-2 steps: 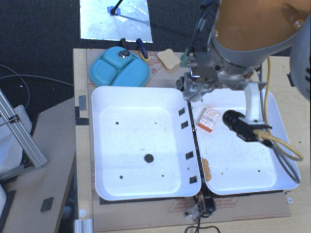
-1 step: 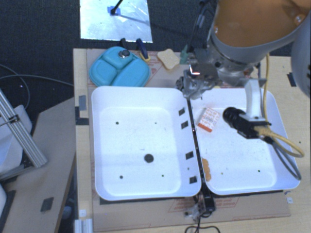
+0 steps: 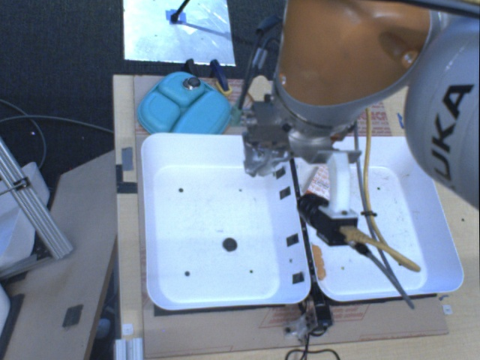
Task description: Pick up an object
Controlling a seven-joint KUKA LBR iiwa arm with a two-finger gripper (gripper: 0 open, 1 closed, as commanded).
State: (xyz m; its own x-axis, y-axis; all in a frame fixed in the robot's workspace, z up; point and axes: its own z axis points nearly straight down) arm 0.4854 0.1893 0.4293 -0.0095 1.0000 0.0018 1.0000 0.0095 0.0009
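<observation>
My gripper hangs over the far right corner of the left bin, close to the divide between the two bins. A small black disc lies on that bin's floor, well in front of the gripper and apart from it. In the right bin, a thin orange-brown piece lies by the near left wall. A pale red-printed item shows partly under the wrist. The big grey and orange arm hides the far part of the right bin.
A light blue lidded container sits just behind the left bin. A shiny square sheet lies farther back. Metal rails stand off the bench at the left. Several tiny dark dots mark the left bin's floor.
</observation>
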